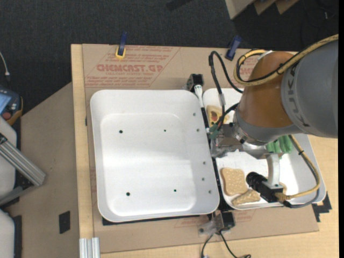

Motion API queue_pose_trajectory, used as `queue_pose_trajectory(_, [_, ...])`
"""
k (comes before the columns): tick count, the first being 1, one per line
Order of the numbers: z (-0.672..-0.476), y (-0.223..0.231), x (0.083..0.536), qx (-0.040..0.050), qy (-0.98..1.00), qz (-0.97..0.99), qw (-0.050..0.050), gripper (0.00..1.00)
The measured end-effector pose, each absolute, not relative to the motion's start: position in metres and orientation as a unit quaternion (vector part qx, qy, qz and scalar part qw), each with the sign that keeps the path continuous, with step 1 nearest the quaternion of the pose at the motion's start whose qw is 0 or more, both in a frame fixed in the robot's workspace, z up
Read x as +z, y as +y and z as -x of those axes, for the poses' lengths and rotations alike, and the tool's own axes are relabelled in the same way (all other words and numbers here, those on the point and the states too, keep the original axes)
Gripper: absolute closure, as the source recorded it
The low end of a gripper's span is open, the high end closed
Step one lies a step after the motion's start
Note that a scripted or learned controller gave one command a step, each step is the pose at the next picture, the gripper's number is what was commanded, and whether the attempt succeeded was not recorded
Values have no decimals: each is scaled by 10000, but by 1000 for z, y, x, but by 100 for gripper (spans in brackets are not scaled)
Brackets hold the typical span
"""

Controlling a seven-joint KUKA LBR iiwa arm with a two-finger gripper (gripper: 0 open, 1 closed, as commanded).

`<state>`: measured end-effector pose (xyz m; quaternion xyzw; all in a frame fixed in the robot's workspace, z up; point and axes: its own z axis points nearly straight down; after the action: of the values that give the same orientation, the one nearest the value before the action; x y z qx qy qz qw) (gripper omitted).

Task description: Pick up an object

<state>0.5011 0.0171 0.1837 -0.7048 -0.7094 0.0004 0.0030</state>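
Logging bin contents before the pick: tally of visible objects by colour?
Tan pieces: 2
Green thing: 1
Brown thing: 1
Total: 4 visible; the arm hides much of the right bin.

The brown cardboard sheet (97, 58) covering the surface carries red print along its far strip, beyond the left bin (102, 144). The large letters there read "CHEMCAST G.P" (130, 67) (the last characters are faint, and the word may run on). Thinner red lines sit just above and below that word, too small to read. More red print (183, 222) peeks out at the sheet's near edge, just below the left bin's front rim, cut off and illegible. On the grey shell of the arm (317, 95), right beside the orange band, dark letters (291, 86) run sideways. "KU" can be made out; the rest curves out of sight.
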Motion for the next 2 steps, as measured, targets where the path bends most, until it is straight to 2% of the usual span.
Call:
queue_pose_trajectory(1, [-570,42,185,-19,-7085,7058,-21,100])
queue_pose_trajectory(2, [-625,136,205,-41,-7106,7035,-14,100])
